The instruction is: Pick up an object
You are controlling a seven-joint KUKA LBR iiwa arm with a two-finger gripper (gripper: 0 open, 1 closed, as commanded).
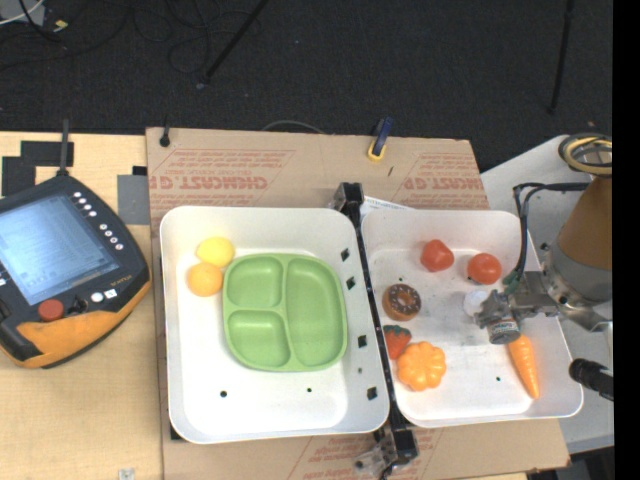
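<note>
Camera view from above the bench: we record two shallow white bins side by side on a cardboard sheet. The left bin [190, 388] holds a green divided tray [283, 311], lying flat near its middle. Just left of the tray sit a yellow lemon-like piece [213, 251] and an orange round piece [204, 280], the two touching each other.

The right bin [470, 404] carries the loose toy foods. We note two red tomatoes, one [436, 256] towards the bin's far side and the other [484, 267] just to its right. A brown doughnut [402, 300] lies near the bin's left wall. Below it we see a small red piece [397, 341] touching an orange pumpkin [421, 365]. An orange carrot [524, 365] lies by the right wall, tip pointing towards the near edge.

The arm enters from the right, and its gripper [497, 318] stands low inside the right bin, between the right-hand tomato and the carrot, just above the carrot's thick end. We cannot tell from this slant how the pincer stands, nor whether anything lies in it.

Outside the bins, a control pendant [62, 268] with a screen rests on the bench to the left, well apart from the work. A blue and yellow clamp [379, 140] grips the cardboard's far edge.
</note>
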